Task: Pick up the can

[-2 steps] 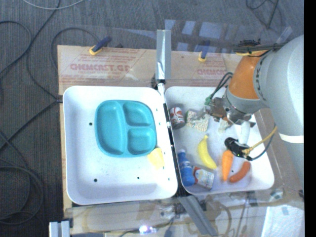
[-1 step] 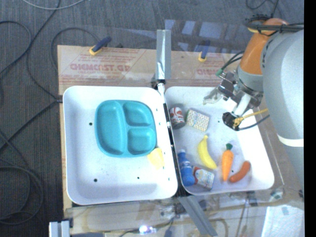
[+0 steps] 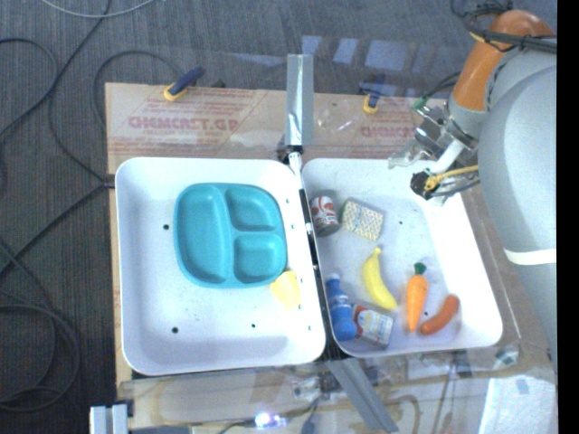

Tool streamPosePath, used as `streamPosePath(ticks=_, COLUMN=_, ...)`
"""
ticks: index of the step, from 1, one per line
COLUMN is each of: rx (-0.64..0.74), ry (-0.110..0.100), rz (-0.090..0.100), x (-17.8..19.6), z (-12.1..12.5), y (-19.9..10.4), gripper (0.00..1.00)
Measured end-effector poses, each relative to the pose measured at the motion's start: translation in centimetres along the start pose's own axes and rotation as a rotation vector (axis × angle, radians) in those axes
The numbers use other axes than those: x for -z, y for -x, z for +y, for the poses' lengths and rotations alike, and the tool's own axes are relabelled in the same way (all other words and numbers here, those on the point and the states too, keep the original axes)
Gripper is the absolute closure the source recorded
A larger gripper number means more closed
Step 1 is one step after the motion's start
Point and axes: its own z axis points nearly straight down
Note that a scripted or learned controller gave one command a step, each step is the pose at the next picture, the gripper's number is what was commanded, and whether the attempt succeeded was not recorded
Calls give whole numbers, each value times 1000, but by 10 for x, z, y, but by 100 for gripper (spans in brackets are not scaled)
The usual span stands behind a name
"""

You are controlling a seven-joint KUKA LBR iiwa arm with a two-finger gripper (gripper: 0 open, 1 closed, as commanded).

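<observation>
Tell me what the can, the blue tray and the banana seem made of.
The small red-and-white cylindrical can: probably metal with a printed label, judging by its pale end. The blue divided tray: moulded plastic, smooth, evenly coloured. The yellow curved banana: likely toy plastic, uniformly bright; uncertain.

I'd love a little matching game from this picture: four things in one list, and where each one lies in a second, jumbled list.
Things:
1. blue divided plate
2. can
3. banana
4. carrot

Places:
A. right bin, between the banana and an orange-red sausage
B. left bin
C. right bin, by the middle wall, beside a checked packet
D. right bin, middle, just right of the blue bottle

Pairs: 1-B, 2-C, 3-D, 4-A
</observation>
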Motion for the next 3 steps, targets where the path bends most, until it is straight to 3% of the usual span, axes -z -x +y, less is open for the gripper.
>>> streamPosePath(ticks=1, rx=-20, ry=-7, rz=14, x=-76, z=-39, y=87, gripper=0)
streamPosePath(ticks=2, rx=-143, ry=-1, rz=2, x=-36, z=-2, y=56, gripper=0)
streamPosePath(ticks=3, rx=-140, ry=-4, rz=-7, x=-30, z=-3, y=56, gripper=100)
